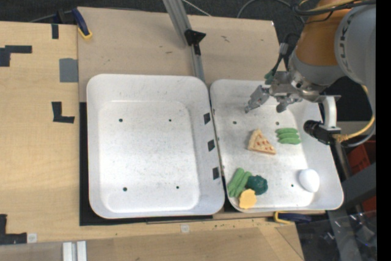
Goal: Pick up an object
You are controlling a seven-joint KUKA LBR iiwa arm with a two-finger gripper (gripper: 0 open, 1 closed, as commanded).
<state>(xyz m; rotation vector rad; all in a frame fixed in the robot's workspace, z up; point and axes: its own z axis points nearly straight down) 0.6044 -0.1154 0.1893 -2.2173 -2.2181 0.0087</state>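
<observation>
My gripper point(267, 104) hangs open over the back part of the right bin point(229, 101), with nothing between its fingers. Below it in that bin lies a tan wedge like a pizza slice point(261, 143), and just right of that a green pea pod point(288, 136). At the bin's front left sit a green bean bundle point(238, 181), a dark green broccoli piece point(258, 184) and a small yellow piece point(247, 199). A white egg point(308, 180) rests at the front right.
The left bin point(146, 143) lies beside the right one, joined by black clips along the shared rim. A slanted metal pole point(174, 0) rises behind the bins. The arm's grey and orange body point(330, 40) fills the upper right.
</observation>
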